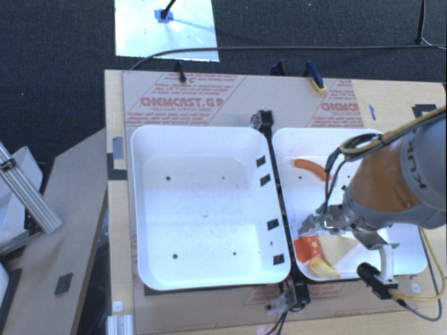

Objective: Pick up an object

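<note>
Dark carpeted floor point(56, 40) surrounds the pale wooden bench point(391, 93); at eleven o'clock lies a shiny square metal sheet point(164, 19), brightly lit.

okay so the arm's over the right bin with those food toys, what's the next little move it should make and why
Probably a short, straight descent onto the red piece. The gripper sits just above and beside it in the right bin, and nothing shows between its fingers. The yellow piece and a pale wedge crowd the red one, so going straight down should avoid nudging them. The orange piece lies farther off.
</note>
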Controlling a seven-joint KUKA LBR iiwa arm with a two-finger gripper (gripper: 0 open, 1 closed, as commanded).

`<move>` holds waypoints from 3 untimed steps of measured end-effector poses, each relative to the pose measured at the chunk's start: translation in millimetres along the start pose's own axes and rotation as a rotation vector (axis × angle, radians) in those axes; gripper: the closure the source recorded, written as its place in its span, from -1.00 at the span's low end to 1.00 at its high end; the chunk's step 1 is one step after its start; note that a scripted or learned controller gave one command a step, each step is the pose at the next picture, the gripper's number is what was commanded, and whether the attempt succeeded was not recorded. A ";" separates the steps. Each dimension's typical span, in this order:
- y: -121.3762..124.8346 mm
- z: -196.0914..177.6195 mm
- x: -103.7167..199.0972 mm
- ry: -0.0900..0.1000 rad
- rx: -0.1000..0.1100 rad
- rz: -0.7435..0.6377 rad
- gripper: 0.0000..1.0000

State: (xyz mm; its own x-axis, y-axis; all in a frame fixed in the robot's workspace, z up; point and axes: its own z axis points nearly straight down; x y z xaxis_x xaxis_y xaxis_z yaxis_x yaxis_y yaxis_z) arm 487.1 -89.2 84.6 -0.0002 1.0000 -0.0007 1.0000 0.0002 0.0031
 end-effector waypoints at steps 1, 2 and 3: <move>85.5 -1.1 -74.7 -0.006 -0.007 0.000 -1.00; 145.1 -0.6 -37.5 0.000 -0.005 -0.010 -1.00; 179.6 1.1 -96.2 0.003 0.017 -0.003 -1.00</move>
State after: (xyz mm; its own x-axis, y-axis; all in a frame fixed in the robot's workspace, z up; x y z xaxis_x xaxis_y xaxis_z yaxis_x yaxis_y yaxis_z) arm 666.7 -185.4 84.1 -0.0035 1.0000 0.0022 0.9999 0.0035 -0.0134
